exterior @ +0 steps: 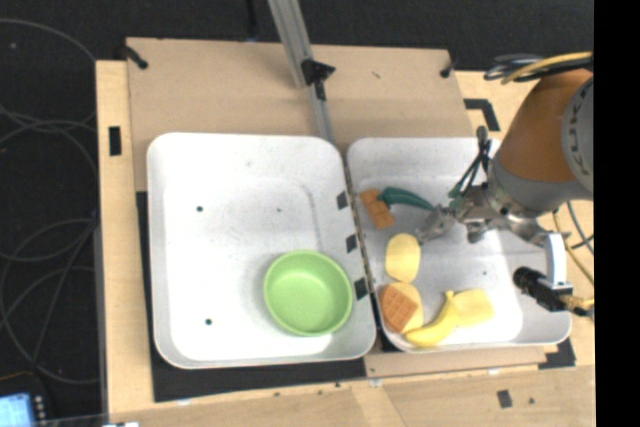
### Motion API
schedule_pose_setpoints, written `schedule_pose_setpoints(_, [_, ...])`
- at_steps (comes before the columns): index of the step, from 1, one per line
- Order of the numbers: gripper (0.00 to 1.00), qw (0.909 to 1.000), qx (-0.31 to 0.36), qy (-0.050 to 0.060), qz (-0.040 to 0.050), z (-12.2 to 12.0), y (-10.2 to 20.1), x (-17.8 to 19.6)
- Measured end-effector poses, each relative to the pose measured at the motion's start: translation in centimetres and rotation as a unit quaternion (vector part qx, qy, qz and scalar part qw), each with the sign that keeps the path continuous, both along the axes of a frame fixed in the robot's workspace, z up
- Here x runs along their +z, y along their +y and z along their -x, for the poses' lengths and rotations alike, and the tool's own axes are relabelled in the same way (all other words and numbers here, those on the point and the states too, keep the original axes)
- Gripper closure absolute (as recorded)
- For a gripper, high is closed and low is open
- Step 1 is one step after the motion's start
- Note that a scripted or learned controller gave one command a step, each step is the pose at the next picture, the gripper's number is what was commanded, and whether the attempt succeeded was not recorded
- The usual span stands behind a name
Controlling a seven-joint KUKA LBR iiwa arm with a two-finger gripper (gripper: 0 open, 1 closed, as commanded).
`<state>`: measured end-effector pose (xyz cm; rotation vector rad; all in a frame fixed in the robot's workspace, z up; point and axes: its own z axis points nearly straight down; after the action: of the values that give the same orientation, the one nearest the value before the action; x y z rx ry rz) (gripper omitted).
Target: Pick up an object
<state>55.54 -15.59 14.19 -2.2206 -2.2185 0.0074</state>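
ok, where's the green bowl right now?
In the camera view, the green bowl sits in the left bin, at its near-right corner, beside the divider from the toy food.

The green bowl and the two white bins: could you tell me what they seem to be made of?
Green bowl: probably plastic, given its even colour and soft matte sheen. Left bin and right bin: likely moulded plastic, with rounded corners and a dull white, lightly speckled surface.
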Motion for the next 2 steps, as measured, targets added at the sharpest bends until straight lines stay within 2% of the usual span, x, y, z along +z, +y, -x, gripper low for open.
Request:
schedule_pose_setpoints(1, [0.00, 1.0000, -0.001, -0.004, 0.0011, -0.1, -0.2, -4.1])
schedule_pose_setpoints(2, [1.00, 1.0000, -0.002, -0.006, -0.0001, -0.2, -0.2, -2.8])
